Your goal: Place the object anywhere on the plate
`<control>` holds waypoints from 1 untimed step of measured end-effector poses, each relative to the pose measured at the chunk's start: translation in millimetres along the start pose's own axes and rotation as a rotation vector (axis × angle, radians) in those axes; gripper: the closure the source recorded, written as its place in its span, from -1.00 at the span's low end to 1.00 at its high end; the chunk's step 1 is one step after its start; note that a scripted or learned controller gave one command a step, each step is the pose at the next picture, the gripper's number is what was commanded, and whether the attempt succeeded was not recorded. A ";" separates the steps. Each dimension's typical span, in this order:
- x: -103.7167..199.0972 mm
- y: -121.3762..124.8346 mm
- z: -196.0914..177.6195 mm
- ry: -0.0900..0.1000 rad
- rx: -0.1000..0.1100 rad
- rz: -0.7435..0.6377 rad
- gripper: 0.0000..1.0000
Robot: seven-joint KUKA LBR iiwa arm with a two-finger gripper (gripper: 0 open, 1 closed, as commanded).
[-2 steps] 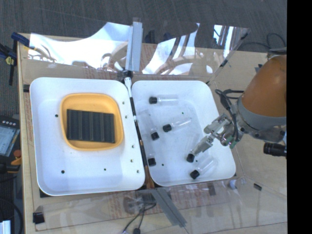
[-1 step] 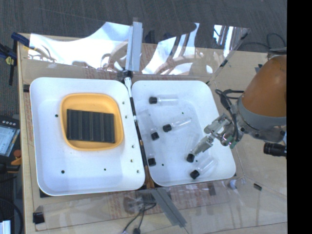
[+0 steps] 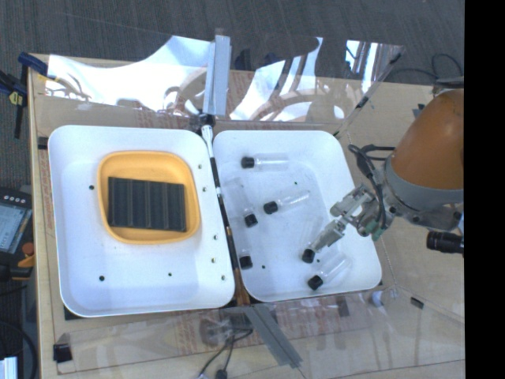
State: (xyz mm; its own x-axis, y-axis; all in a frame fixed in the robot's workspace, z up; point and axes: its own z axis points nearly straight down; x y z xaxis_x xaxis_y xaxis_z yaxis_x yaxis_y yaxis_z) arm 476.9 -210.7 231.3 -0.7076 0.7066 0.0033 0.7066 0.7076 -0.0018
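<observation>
So the gripper (image 3: 335, 231) hangs low over the right bin (image 3: 347, 158), and the nearest clear vial (image 3: 318, 246) with a black cap lies right at its tip, touching or nearly so. Can't tell if the fingers are apart or together. The yellow plate (image 3: 147, 165) sits in the left bin (image 3: 67, 212), well apart.
</observation>
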 end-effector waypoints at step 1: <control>0.4 1.0 33.5 0.000 0.000 -0.324 -1.00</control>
State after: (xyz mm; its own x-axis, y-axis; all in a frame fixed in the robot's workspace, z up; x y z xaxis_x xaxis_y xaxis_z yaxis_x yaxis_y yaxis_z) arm 477.2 -209.7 197.9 -0.8957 0.4447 0.0036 0.4447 0.8957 -0.0003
